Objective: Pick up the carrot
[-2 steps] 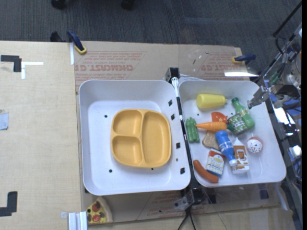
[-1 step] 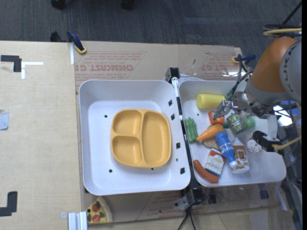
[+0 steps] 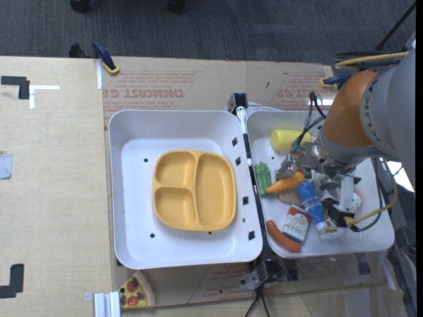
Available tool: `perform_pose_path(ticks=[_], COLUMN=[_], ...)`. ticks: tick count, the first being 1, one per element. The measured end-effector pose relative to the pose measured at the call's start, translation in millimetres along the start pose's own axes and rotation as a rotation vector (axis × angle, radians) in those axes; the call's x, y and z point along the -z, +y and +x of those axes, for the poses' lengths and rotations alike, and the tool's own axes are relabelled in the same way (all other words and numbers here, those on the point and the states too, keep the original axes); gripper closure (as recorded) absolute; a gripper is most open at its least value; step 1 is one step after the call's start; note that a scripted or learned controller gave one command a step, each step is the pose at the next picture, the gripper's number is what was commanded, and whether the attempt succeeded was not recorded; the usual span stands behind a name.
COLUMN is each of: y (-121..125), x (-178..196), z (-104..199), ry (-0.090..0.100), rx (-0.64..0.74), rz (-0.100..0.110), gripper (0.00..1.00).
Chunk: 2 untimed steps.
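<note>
Your gripper's (image 3: 295,168) fingers sit low in the right bin (image 3: 370,243), and they appear closed on the thick end of the carrot (image 3: 283,183); the metal tips are small and partly masked by the wrist, so treat that grip as probable rather than confirmed. The carrot lies tilted, its pointed end toward the bin divider and its thick end up under the fingertips, touching them.

Working from the left, you have the left bin (image 3: 125,177) holding a yellow divided plate (image 3: 195,190), roughly centred and lying flat. Past the divider, in the right bin, a green item (image 3: 263,176) lies along the left wall, just beside the carrot's point. A yellow object (image 3: 285,138) rests toward the back of the bin, above the gripper. A red sausage-shaped piece (image 3: 283,236) lies near the front edge, with a small printed packet (image 3: 297,223) just beside it. A blue bottle (image 3: 310,202) lies on its side beside the carrot, to its right. The arm (image 3: 370,111), grey with its orange band, reaches in over the bin's right half.
</note>
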<state>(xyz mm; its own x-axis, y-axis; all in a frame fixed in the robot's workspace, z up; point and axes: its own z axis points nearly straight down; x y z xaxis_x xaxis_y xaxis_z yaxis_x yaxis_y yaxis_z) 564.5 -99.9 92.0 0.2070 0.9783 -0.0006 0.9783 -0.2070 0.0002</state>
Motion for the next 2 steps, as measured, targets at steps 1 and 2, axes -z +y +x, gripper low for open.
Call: perform_pose_path(ticks=[1,2], y=[1,18], x=[9,99], z=[-1,74], ry=[0.000,-0.002], rx=[-0.003,-0.185], rz=[-0.001,0.002], gripper=[1.00,1.00])
